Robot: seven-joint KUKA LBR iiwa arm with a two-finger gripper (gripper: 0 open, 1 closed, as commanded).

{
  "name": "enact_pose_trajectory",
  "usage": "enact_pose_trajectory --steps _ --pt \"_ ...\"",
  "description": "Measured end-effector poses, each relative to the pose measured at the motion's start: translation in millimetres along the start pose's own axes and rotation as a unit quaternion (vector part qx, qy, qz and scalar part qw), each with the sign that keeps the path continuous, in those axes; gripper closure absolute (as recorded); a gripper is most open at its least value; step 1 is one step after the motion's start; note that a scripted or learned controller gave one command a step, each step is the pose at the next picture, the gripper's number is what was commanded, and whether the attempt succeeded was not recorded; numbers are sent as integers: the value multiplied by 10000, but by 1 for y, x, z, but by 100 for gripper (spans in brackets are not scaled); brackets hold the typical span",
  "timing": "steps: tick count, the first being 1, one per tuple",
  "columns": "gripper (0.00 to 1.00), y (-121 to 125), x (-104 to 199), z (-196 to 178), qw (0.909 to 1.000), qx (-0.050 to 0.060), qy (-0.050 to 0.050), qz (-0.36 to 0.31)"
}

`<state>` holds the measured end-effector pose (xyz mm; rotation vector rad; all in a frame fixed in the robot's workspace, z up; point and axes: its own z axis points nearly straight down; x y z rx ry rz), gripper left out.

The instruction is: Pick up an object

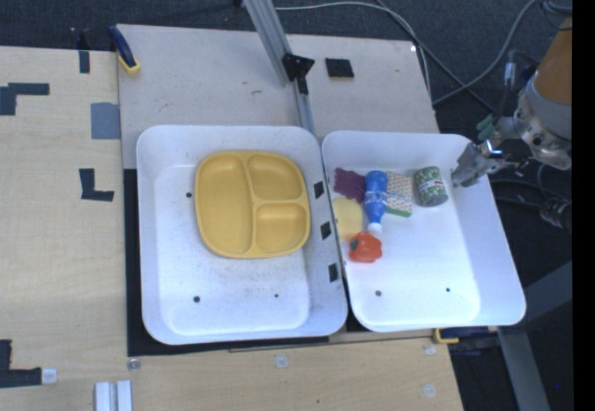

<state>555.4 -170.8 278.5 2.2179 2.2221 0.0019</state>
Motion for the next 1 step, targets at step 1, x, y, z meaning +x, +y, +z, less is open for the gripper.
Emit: enact_pose_trajectory --steps 1 --pt "100 3 58 3 10000 15 8 -23"
